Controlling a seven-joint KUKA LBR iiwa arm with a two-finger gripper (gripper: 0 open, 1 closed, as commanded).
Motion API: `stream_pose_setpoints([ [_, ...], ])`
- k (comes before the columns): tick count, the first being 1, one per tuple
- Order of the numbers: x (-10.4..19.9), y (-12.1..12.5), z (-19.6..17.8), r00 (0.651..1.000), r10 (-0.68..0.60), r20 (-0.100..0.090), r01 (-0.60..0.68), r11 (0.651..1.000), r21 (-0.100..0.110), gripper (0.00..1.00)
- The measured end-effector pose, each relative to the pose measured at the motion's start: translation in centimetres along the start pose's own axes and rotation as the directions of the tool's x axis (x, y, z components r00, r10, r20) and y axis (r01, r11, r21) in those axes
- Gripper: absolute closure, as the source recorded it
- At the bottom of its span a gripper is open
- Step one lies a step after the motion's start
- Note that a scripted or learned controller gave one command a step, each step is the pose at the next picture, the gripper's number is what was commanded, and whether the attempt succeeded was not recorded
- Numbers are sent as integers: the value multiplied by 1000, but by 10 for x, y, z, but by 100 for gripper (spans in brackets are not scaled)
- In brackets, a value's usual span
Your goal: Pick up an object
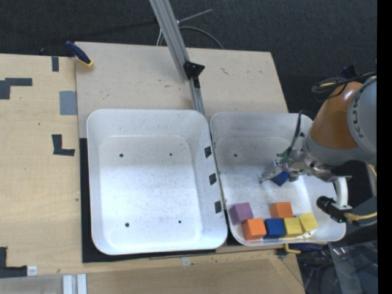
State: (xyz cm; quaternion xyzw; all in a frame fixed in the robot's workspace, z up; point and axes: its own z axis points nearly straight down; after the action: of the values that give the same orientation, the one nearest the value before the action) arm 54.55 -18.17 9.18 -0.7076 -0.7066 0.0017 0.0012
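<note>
While the tool (pixel 283 171) closes on a small blue block (pixel 281 179) at three o'clock in the right bin (pixel 245 124), it should lift straight up, slowly, clear of the coloured cubes (pixel 274 223) at six o'clock.

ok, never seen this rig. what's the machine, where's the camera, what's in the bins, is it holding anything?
It's one robot arm, grey with an orange band above the wrist, reaching in from the right. The single camera is fixed above the bench and looks down at a slant. Two shallow white bins sit side by side: the left bin and the right bin. Along the right bin's near edge lie a purple block, two orange blocks, a blue block and two yellow blocks. The gripper is low in the right bin, with a small blue object at its tip. Whether that object is actually gripped, I can't tell from this view.
</note>
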Motion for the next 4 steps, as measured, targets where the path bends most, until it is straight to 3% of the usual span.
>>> stream_pose_setpoints([
  [1,2,2,-9,1000,-3,-1,3,1000,-2,100],
  [2,62,28,-4,1000,-7,3,7,1000,-15,100],
  [3,120,73,-105,1000,-9,-1,9,1000,-12,100],
  [4,186,108,-100,1000,-10,-4,10,1000,-4,100],
])
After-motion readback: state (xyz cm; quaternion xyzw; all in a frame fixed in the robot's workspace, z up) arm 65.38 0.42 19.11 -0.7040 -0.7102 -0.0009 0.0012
